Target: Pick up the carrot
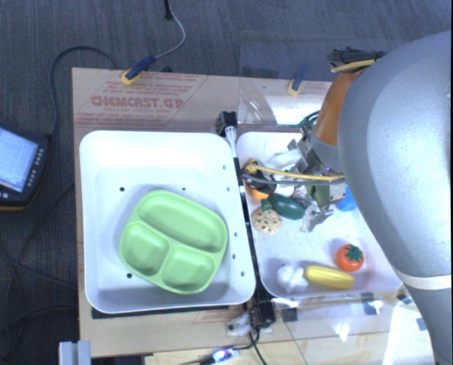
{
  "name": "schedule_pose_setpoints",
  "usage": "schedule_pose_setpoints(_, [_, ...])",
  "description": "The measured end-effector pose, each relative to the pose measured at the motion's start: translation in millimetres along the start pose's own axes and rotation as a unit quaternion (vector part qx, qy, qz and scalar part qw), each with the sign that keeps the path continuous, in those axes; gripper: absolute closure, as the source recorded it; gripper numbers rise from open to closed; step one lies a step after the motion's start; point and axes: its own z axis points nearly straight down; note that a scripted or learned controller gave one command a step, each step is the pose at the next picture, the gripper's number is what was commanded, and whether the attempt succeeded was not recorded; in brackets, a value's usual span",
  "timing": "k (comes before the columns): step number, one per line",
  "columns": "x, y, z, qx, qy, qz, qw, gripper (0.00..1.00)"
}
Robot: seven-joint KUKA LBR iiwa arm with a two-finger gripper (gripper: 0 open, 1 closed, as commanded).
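reaching in from the right, the grey arm [409, 166] is held low over the right bin [287, 258], and its claw [318, 204] is seen near the middle of that bin, by its back half. whether the claw is apart or together cannot be told, since its tip is masked by cables and its own housing.

the carrot [255, 192] is judged to be the small orange piece lying against the left wall of the right bin, partly hidden under a yellow cable [291, 175]; this is not certain. just beside it a dark green vegetable [287, 206] and a speckled cookie [267, 219] are crowded together, so a clean grip would be hindered.

along the front edge of the same bin a yellow banana [329, 277] and a tomato [350, 257] are left well apart from the claw. in the left bin [105, 166] a green divided plate [174, 240] is set toward the front.
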Motion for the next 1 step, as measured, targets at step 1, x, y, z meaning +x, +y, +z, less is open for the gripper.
schedule_pose_setpoints(1, [19.1, -22.5, 0.2, 0.001, 0.0, -0.002, 1.0, 0.0])
